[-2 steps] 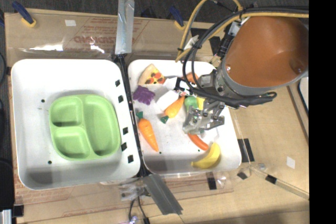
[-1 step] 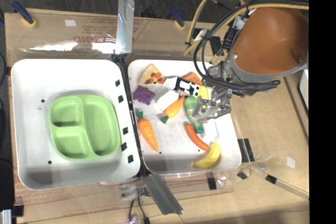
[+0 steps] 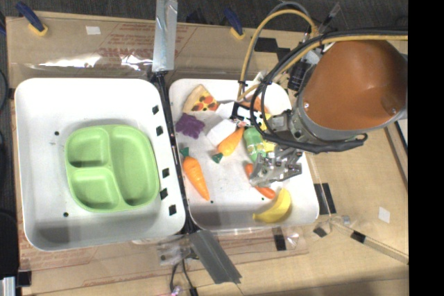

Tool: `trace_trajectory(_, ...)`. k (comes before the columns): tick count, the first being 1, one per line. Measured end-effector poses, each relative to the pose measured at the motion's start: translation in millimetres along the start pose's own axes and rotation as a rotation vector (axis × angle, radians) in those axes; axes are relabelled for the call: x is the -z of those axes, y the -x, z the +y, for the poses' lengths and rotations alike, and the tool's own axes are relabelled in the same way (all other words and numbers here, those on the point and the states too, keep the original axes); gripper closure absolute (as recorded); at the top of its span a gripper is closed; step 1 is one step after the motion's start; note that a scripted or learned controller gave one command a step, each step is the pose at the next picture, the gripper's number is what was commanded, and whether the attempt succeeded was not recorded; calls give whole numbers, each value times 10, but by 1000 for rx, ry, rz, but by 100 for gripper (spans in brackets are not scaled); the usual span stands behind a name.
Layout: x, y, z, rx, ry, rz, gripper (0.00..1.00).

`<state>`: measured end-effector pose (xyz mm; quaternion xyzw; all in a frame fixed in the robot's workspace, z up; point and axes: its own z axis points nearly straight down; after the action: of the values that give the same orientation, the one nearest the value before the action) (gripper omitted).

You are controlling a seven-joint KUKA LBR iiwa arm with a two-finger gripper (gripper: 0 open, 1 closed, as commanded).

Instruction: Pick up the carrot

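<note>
**Camera view: my gripper is low in the right bin, no carrot in hand yet**

Camera view puts my arm (image 3: 350, 86) over the right bin (image 3: 305, 208), its orange band covering much of that bin's far right corner. Well to my gripper's left lies the left bin (image 3: 35, 149), holding a green divided plate (image 3: 111, 166).

My gripper (image 3: 276, 168) hangs low among the toys; whether it is released or clenched I cannot tell, and nothing sits visibly in it. Something orange lies just beneath it. A banana (image 3: 275, 208) rests just below it, a pizza slice (image 3: 200, 100) and purple grapes (image 3: 189, 125) up and to its left.

The carrot (image 3: 195, 176) lies well to the left, by the bin's left wall. A second carrot (image 3: 229, 142) lies nearer, up-left. I judge the pick is not yet done: grasp and lift remain.
</note>
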<state>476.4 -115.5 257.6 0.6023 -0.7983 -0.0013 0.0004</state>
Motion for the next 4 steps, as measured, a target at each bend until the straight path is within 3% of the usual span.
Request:
trace_trajectory(1,749,-867,-507,18,-8,3,100)
trace_trajectory(2,-76,-892,-261,303,3,-1,100)
trace_trajectory(4,121,-834,-278,316,3,-3,100)
